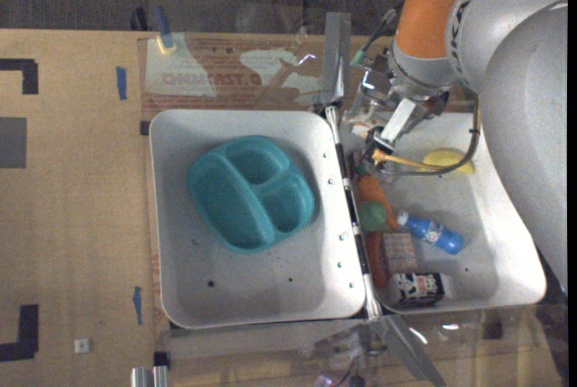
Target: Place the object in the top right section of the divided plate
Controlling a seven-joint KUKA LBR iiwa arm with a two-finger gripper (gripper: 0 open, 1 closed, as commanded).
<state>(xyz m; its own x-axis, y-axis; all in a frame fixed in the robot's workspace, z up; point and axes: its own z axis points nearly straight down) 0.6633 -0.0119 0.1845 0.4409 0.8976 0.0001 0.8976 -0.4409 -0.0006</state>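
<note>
Teal divided plate [252, 193] sat in left bin [180, 286], sections bare. Gripper [374, 146] hung over right bin's [514, 277] near edge, above carrot-like toy [371, 191]; can't tell its state or hold. Toy prob light, hard, slick; grab mid-body.

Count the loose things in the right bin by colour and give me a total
Yellow: 1, a flat yellow item
Orange: 1, a carrot-shaped toy
Green: 1, a small rounded item
Blue: 1, a small bottle
Reddish brown: 1, a packet
Black and white: 1, a small carton
Total: 6
</note>
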